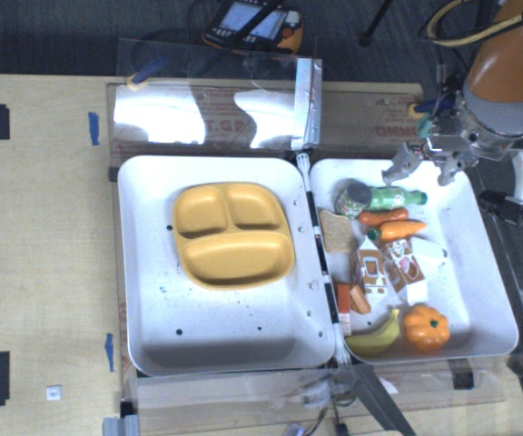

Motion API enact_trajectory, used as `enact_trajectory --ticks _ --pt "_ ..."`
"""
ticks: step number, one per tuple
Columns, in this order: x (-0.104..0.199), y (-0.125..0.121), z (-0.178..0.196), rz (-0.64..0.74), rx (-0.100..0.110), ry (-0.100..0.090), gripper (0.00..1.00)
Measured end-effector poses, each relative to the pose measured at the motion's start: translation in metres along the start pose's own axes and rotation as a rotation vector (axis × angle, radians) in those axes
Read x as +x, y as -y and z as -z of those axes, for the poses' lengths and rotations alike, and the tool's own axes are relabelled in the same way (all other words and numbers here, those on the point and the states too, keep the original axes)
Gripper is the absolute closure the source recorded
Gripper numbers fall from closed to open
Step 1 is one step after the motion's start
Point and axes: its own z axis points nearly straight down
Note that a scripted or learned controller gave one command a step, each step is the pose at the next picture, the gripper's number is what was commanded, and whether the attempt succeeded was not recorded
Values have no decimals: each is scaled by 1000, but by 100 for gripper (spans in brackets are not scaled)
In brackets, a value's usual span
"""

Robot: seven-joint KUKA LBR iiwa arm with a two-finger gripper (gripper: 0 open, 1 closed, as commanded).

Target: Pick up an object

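Arm reaching in over the right bin, end effector hanging spread above its far edge

The yellow divided plate is lying in the left bin; the right bin is holding a green bottle, carrots, cartons, a banana and a small pumpkin; the end effector is hovering with fingers apart, gripping nothing, the arm slanting in from the right.

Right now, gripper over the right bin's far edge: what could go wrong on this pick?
1. The gripper hangs open over the right bin, close to its far rim; a straight descent might clip it.
2. The green bottle, carrots and cartons lie packed together, so the fingers may catch two things or push one aside.
3. The bottle looks round; it may roll out.
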Motion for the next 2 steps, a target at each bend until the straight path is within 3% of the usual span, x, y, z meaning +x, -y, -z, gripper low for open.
enact_trajectory --ticks 1,2 --pt "-15 15 -143 129 -4 1 0" --pt "10 24 -22 146 -4 1 0"
